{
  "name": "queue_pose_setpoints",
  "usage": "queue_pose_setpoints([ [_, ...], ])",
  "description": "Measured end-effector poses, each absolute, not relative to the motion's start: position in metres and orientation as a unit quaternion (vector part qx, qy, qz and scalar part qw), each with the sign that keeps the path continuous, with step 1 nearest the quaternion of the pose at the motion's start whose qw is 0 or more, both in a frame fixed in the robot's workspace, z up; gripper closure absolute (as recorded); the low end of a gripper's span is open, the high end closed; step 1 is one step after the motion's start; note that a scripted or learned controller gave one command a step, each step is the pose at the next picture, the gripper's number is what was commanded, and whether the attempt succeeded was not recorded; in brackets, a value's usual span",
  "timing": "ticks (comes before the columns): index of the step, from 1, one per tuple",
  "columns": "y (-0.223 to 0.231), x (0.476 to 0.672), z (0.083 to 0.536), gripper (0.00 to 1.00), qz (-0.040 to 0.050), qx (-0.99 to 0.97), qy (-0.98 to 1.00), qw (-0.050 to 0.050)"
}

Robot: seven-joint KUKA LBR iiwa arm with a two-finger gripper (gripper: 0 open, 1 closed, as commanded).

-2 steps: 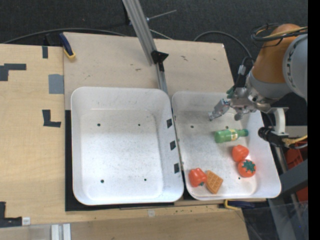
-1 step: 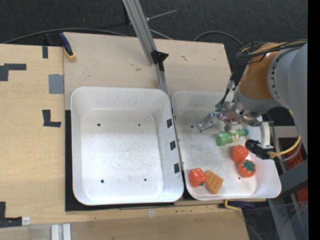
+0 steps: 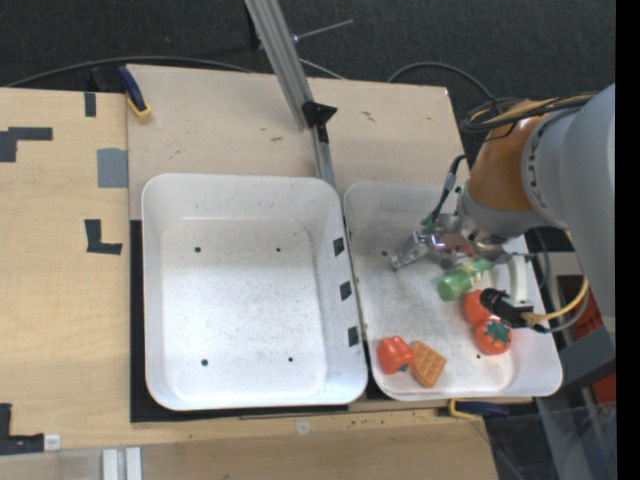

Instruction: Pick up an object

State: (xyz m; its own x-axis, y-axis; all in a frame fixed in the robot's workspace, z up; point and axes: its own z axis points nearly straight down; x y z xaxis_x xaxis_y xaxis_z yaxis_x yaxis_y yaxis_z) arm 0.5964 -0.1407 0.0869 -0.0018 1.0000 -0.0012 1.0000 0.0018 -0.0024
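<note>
My hand (image 3: 408, 256) is down in the right bin (image 3: 400, 208) by the green toy (image 3: 455, 285) — can't tell its grip state — nothing lifted yet, tomato (image 3: 493, 338) and waffle (image 3: 428, 364) untouched.

Gripper (image 3: 418, 250): low inside the right bin (image 3: 375, 268), in its far half, reaching in from the right.
Left bin (image 3: 160, 268): well to the left of the gripper, its right wall touching the right bin's left wall.
Pepper-shaped toy (image 3: 456, 283): just right of and nearer the camera than the gripper.
Two tomato-shaped toys (image 3: 486, 323): beyond that toy, further right and nearer the front rim.
Pepper toy (image 3: 394, 353): well in front of the gripper, by the front rim.
Waffle-like piece (image 3: 428, 364): touching that pepper's right side.
</note>
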Motion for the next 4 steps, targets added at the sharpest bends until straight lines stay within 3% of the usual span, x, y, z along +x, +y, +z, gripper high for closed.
queue_pose_setpoints([
  [1,-0.140,0.597,0.098,1.00,0.0008,-0.706,-0.708,0.001],
  [4,-0.140,0.596,0.266,1.00,-0.0014,-0.706,-0.708,-0.002],
])
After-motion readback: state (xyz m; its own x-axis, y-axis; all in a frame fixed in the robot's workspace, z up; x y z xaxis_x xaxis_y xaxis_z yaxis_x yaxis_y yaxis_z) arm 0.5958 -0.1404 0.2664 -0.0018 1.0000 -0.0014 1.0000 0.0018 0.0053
